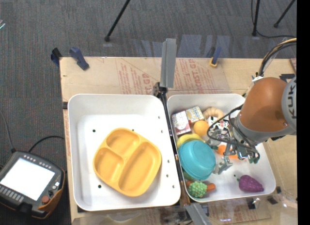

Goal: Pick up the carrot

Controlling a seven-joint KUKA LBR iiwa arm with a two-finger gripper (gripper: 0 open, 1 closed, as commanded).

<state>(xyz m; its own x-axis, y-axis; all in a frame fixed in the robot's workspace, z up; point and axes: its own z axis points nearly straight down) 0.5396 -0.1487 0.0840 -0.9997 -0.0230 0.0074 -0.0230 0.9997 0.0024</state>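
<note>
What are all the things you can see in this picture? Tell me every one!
white bins: 2, white, side by side on the bench
divided plate: 1, yellow, in the left bin
bowl: 1, teal, upside down in the right bin
grapes: 1 bunch, purple, right bin's near right corner
green toy: 1, green and bumpy, near edge of the right bin
carrot: 1, orange, partly hidden under the gripper
small boxes: 2, red and white, far side of the right bin
tablet: 1, orange-edged, on the floor at left
clamps: 2, blue, bench's far edge
arm: 1, orange band, over the right bin
gripper: 1, grey, low over the carrot
</note>
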